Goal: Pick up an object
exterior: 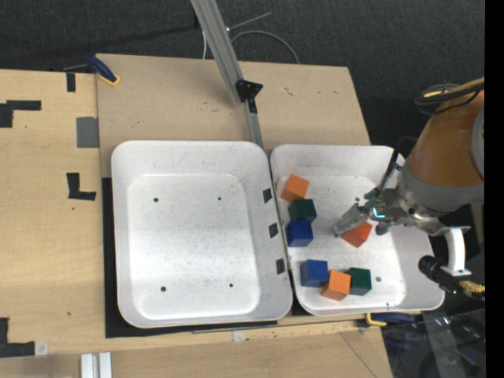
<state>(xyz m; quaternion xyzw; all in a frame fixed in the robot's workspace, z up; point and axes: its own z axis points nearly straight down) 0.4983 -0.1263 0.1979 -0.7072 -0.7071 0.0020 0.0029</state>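
One red block (358,234) at end effector (352,226).

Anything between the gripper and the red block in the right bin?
Nothing visible. The gripper sits right at the red block, at its upper-left edge. The other blocks lie apart to the left and below in the right bin. Grasp not confirmable.

The arm (449,152) enters from the right side of the camera view, its broad orange band uppermost and grey housing below it. The wrist angles down and toward the left, ending in the hand (356,225). The grey fingers (347,224) point down-left and close on a red block (358,234), which sits between them. A small teal light shows at the hand's base.
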